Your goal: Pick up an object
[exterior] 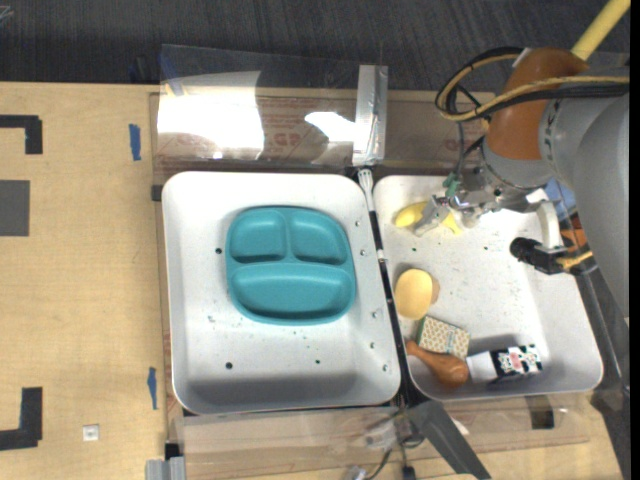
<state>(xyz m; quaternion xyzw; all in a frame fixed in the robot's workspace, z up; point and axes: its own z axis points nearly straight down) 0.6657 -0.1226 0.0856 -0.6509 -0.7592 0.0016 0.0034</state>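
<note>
So the arm comes in from 3 o'clock and has its gripper (443,211) down in the right bin (560,313), up around the bin's 11 o'clock corner. Right there sits a small yellow object (409,215), maybe a banana or a lemon-ish toy, hard to say. The metal fingertips look like they're touching it or sitting just beside it on its 3 o'clock side. Whether the pincer is clenched or released can't be told from this angle, too small and cluttered, so no claim that anything is grasped.

Progress-wise: this reads as the reach being done and the actual grab being either in hand or not yet made. The yellow thing looks to be lying on the bin floor, not lifted, so the pick isn't finished as far as anyone could judge. What's left is closing on it properly and raising it clear.

Other candidates in the same bin: a pale orange ball (415,291) toward 9 o'clock, a speckled tan block (444,338) just below it, a brown piece (446,366) near 7 o'clock, and a small black-and-white bottle (509,362) lying at 6 o'clock. The left bin (195,358) holds a teal divided plate (291,264), well apart from the action.
</note>
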